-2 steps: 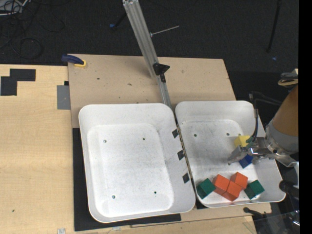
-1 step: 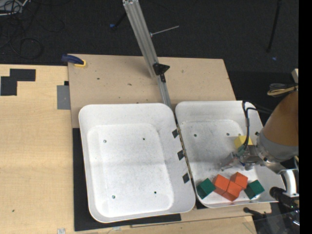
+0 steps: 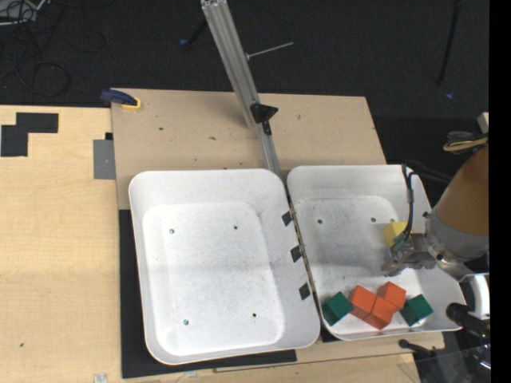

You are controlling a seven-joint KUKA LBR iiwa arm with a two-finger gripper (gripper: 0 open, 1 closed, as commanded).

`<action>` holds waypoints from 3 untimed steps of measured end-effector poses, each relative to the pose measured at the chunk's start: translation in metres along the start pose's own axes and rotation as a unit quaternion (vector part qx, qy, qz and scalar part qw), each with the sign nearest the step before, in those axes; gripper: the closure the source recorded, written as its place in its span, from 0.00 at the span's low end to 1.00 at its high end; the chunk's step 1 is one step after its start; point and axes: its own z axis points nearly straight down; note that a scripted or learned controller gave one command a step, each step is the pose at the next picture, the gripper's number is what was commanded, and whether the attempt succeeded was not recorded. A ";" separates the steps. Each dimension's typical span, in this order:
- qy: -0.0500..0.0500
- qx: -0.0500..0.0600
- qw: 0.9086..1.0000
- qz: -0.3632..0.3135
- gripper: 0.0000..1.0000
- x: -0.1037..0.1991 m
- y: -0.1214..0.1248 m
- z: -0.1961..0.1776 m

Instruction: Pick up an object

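A yellow block (image 3: 394,231) lay in the right bin (image 3: 351,183), toward its right side, and looked the likeliest pick since the gripper (image 3: 402,262) hung just near of it, perhaps touching. Whether the gripper was wide or narrow could not be told. Nearer still, orange blocks (image 3: 378,303) sat bunched between two green blocks (image 3: 338,306), too crowded for an easy grasp. The left bin (image 3: 209,270) lay alongside, and the arm (image 3: 467,210) reached in from the right.
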 end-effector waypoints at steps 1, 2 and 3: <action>-0.001 -0.004 1.000 -0.005 1.00 0.002 -0.001 -0.063; -0.001 -0.004 1.000 -0.005 1.00 0.010 -0.003 -0.121; -0.001 -0.002 1.000 -0.005 1.00 0.009 -0.003 -0.125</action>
